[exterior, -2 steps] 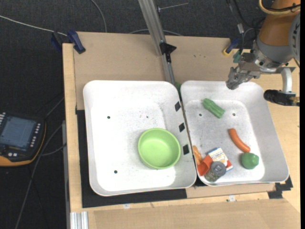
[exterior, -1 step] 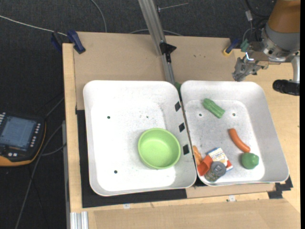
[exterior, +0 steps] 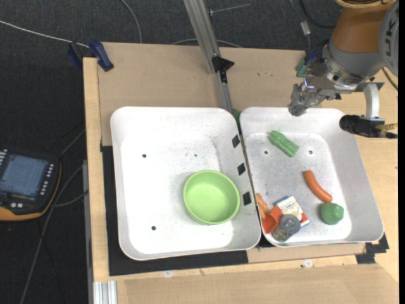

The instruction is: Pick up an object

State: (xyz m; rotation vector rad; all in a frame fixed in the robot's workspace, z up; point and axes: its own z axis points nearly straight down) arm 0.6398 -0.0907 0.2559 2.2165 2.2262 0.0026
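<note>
The pincer (exterior: 299,106) hangs over the far rim of the right bin (exterior: 354,170), with nothing between its fingers; whether they are spread or closed cannot be told from this angle. Above it the arm (exterior: 361,30) rises grey and orange toward the top right corner.

Nearest to the pincer, just below and a little left of it, a green pickle (exterior: 283,142) lies on the bin floor, apart from the fingers. Further below and slightly right lies an orange sausage (exterior: 317,185), and beyond that a round green lump (exterior: 331,213) by the near rim. Below the pincer, in the near left corner of this bin, sit a small box (exterior: 290,208), a dark disc (exterior: 286,226) and a carrot (exterior: 261,204), bunched together.

Well to the lower left, the left bin (exterior: 145,170) holds a green bowl (exterior: 211,197).
</note>
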